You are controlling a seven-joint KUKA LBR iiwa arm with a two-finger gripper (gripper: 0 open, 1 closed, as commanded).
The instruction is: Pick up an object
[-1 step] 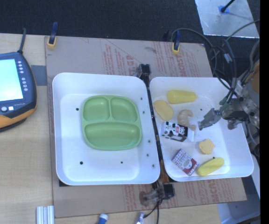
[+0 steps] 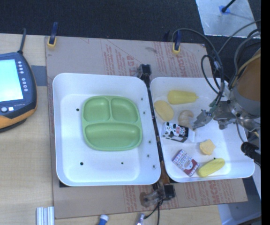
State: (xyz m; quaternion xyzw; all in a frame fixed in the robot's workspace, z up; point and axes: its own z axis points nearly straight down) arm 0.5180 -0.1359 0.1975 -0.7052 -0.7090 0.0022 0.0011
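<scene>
At the near edge of the right bin (image 2: 247, 172), a yellow banana-like piece (image 2: 211, 167) is seen lying slantwise, its long axis rising toward the right, just beside a red packet (image 2: 184, 162). Farther in, a small yellow chunk (image 2: 207, 147) and a black-and-white carton (image 2: 175, 131) are found. The gripper (image 2: 205, 118) is seen above the bin's middle, beside a beige lump (image 2: 186, 117); whether its fingers are parted cannot be told, and nothing is seen between them. A yellow oblong (image 2: 182, 97) lies crosswise at the far side. A green divided plate (image 2: 111, 123) sits in the left bin (image 2: 64, 168).

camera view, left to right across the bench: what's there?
Grey-orange teach pendant with screen → green three-compartment plate in left white bin → black-and-white cow-print packet → small yellow chunk → gripper, arm entering over right white bin.
</scene>
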